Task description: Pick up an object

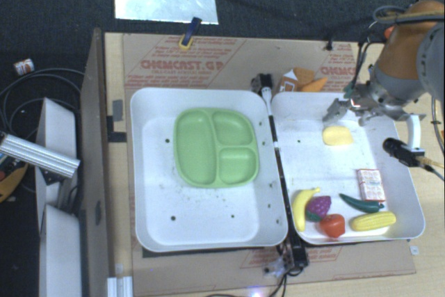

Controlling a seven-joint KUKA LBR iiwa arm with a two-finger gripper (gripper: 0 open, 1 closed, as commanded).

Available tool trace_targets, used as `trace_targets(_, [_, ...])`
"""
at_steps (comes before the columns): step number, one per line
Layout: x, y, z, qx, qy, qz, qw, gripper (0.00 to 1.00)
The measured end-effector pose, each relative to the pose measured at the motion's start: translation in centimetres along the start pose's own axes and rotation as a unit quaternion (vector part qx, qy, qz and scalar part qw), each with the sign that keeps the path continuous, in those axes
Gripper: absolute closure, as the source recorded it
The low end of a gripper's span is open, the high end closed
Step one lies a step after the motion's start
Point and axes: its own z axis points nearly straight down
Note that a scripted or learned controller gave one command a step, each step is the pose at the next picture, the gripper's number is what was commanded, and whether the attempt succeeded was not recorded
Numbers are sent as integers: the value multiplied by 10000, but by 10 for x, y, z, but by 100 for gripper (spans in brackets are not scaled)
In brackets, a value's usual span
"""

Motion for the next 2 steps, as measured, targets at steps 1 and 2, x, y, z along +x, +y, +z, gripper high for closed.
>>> trace_targets(1, [-43,2,41,35,-1,30,10000,0])
trace_targets(2, [5,9,62,15,0,-15,10000,0])
